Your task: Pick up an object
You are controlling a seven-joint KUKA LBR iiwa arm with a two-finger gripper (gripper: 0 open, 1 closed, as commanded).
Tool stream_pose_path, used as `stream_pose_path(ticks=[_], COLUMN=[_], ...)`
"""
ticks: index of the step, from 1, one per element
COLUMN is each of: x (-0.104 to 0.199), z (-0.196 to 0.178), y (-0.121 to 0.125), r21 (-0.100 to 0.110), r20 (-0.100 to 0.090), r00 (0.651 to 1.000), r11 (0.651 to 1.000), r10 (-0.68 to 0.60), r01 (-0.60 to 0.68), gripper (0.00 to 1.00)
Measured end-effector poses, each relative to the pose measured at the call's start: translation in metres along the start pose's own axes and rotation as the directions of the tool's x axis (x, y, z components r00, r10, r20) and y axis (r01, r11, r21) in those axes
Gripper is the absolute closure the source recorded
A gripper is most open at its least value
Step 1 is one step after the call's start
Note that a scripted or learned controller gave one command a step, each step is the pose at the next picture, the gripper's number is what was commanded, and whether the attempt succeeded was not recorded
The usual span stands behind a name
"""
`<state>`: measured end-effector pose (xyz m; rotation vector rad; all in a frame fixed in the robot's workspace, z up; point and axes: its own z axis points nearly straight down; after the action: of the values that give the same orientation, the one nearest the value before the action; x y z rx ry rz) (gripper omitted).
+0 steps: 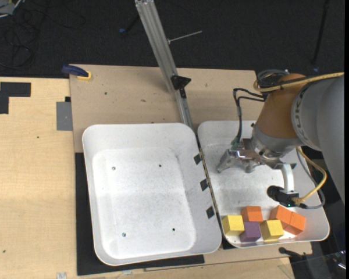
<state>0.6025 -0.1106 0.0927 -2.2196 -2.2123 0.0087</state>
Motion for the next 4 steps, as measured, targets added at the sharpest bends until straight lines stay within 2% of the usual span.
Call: stream_pose_path(ticks=[1,4], x=[-0.002,0.001], z=[-0.013,-0.157], y=[0.001,-0.002], r21=[-0.004,-0.013], r20=[0.0,0.002], r00=[1.0,1.0], r11=[1.0,1.0], r10=[0.009,-0.004], r01=[-0.009,0.004], gripper=[1.0,1.0])
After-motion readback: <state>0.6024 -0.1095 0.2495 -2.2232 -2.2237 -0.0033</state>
